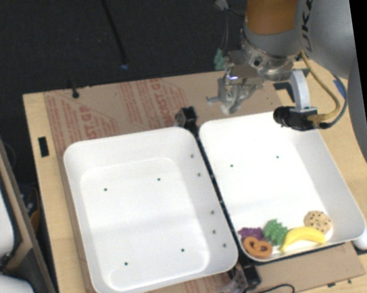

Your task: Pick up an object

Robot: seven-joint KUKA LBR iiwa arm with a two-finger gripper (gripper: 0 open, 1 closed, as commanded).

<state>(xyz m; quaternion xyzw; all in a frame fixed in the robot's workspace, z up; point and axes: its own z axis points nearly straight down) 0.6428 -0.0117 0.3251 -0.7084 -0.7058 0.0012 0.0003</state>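
Observation:
Several small toy foods lie along the near edge of the right bin (323, 169): a yellow banana (301, 237), a round cookie (317, 222), a green leafy piece (275, 230), a purple grape bunch (250, 233) and an orange-brown pretzel-like piece (257, 248). My gripper (234, 95) hangs above the far left corner of the right bin, well away from those objects. Nothing shows between its fingers.
The left bin (81, 192) sits beside the right one on a cardboard sheet (116, 108). A black clamp (186, 117) sits at the far end of the seam between the bins. A black fitting with a cable (295, 117) hangs at the right bin's far rim.

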